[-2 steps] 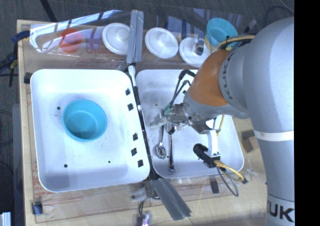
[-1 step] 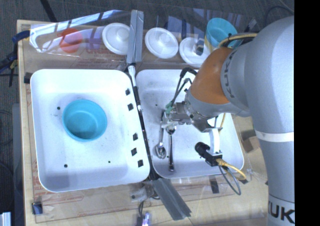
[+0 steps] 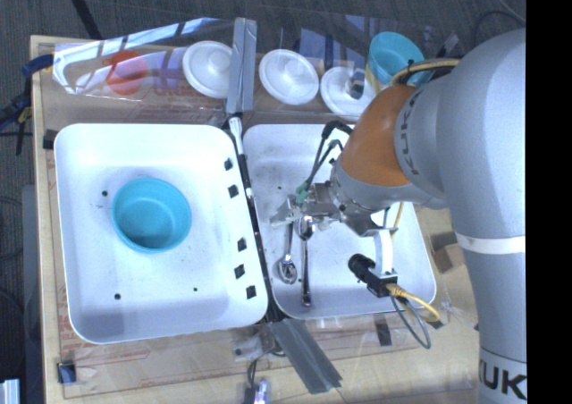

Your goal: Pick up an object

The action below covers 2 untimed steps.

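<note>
Down in the right bin (image 3: pixel 420 255), the gripper (image 3: pixel 304 214) sits over the cutlery.

Its fingers appear to pinch the upper end of a spoon (image 3: pixel 288 266), whose bowl rests on the bin floor near the front wall; a second thin utensil (image 3: pixel 305 273) lies just beside it, and whether the fingers touch that one too cannot be told. A blue bowl (image 3: pixel 152 214) stands alone in the left bin (image 3: pixel 80 304).
</note>
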Motion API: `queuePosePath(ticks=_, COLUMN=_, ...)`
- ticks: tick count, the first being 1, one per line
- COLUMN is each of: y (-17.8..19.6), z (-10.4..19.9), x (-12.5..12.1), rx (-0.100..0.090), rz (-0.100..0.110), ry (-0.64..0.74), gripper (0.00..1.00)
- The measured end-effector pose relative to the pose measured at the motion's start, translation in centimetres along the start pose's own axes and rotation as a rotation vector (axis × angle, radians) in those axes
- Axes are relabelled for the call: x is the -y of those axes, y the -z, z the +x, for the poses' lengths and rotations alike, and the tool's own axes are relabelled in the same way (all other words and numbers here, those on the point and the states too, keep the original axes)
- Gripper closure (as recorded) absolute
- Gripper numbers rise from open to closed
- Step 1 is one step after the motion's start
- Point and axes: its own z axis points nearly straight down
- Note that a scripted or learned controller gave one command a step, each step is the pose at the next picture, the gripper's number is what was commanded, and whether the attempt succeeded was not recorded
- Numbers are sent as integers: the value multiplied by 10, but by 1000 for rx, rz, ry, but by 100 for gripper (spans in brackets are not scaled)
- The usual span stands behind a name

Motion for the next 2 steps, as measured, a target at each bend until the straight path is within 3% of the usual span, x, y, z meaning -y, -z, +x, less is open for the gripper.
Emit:
queuePosePath(ticks=1, y=9, z=0, x=-1, rx=2, rz=-1, ry=5, gripper=100)
queuePosePath(ticks=2, y=9, z=0, x=-1, rx=2, rz=-1, ry=5, gripper=0)
